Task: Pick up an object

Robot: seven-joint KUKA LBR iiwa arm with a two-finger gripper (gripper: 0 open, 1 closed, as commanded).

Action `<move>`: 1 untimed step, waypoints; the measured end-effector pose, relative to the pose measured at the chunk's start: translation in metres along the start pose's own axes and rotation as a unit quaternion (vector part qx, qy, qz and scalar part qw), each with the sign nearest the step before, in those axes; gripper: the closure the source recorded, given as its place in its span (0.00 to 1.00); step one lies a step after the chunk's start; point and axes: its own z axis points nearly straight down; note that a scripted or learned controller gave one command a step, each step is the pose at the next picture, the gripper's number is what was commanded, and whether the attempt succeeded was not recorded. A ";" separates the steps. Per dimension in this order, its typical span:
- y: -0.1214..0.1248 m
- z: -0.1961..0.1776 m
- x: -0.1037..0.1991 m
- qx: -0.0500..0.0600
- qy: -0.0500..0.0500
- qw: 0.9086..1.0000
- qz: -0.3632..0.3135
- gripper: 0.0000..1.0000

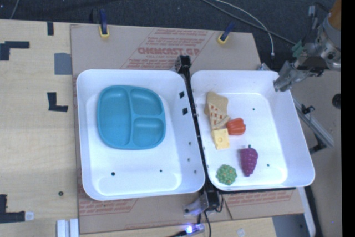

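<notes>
The left bin (89, 136) holds a blue divided plate (132, 117), which plays no part in the pick and lies well apart from the target items. Across the black divider (191, 119), the right bin (288, 136) carries the things on offer: a waffle piece (217, 109) with a yellow cheese cube (221, 139) just below it and a red pepper (236, 126) just beside both, then a green broccoli head (226, 174) and a purple grape bunch (248, 160) nearer the front wall. The first three crowd together, so a clean grasp there seems unlikely; the grapes or broccoli stand more apart and look like the better choice, approached straight down and kept off the front wall. The gripper (284, 81) hovers over the back right corner of the right bin, near its rim and well apart from every item; whether it is open or closed cannot be told from this angle. It holds nothing visible.
</notes>
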 end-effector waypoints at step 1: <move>0.051 -0.199 0.032 -0.017 -0.004 1.000 -0.001 1.00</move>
